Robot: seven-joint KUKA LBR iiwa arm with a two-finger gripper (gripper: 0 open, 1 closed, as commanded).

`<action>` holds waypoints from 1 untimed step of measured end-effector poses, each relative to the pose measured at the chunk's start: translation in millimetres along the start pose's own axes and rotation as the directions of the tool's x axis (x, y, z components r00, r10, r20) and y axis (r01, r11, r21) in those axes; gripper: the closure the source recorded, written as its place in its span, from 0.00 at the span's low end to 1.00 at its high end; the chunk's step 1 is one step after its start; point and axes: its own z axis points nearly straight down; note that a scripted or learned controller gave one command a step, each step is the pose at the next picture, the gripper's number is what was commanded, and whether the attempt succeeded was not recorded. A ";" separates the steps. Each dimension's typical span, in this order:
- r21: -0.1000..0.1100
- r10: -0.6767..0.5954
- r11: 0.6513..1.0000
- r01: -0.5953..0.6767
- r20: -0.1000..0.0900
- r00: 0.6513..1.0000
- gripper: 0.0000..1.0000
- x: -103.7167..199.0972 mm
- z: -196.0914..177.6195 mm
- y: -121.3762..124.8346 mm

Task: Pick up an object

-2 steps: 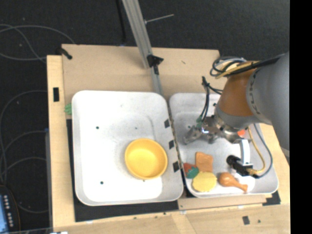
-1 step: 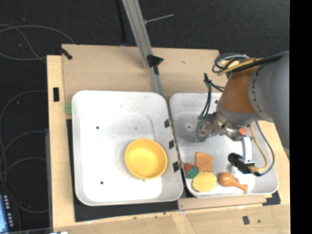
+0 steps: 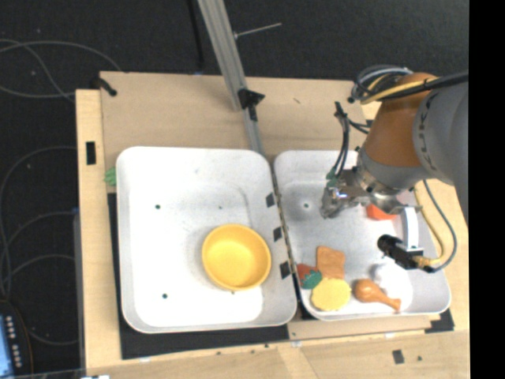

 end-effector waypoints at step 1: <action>0.000 0.000 1.000 0.000 0.000 1.000 1.00 -1.0 -44.9 -3.3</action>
